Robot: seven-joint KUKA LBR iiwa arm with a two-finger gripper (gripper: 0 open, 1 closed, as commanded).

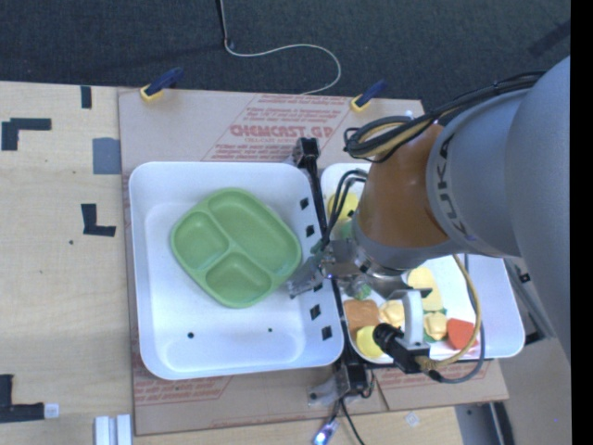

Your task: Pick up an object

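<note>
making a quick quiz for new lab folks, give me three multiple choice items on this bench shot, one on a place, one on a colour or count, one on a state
1. Where is the green tray?
A. left bin
B. right bin
C. on the cardboard outside the bins

2. How many compartments does the tray have?
A. two
B. three
C. five

3. How does the tray lie?
A. flipped upside down
B. standing on edge
C. flat, open side up

Answers:
1. A, it rests on the floor of the left bin.
2. B, one long compartment and two smaller ones show.
3. C, its hollows face the camera.

two white bins (157,276), one green plate (236,246)
</note>
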